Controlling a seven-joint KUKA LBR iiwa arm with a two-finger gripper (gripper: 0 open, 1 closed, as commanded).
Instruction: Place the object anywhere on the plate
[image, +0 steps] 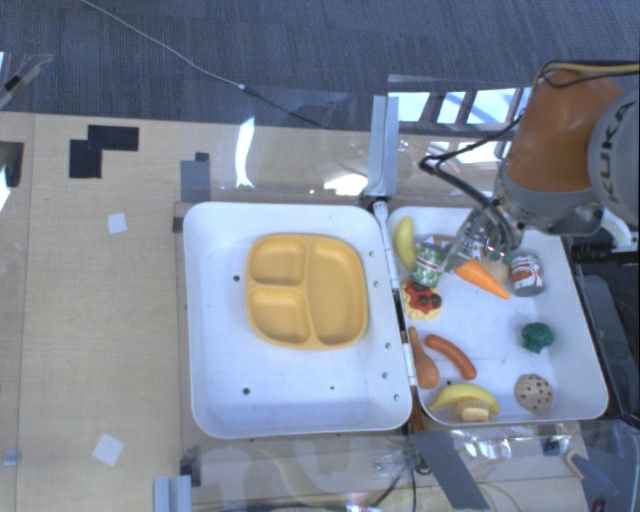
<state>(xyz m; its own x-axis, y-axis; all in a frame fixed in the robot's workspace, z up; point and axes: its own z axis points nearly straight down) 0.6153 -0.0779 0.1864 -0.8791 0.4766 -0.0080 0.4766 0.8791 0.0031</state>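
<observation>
Well, the yellow plate (305, 290) lies well left of the gripper (478, 248), whose jaw state I cannot tell as it hangs just above the carrot (483, 278), so it should descend squarely astride it.

Two white bins (215, 400), one yellow plate (305, 290), two bananas (403, 241), two cans (430, 262), one carrot (484, 280), one broccoli (537, 337), one sausage (450, 354).

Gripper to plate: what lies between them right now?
In the camera view, between the gripper and the yellow plate: a green can, a banana, and the bins' adjoining rims.
</observation>
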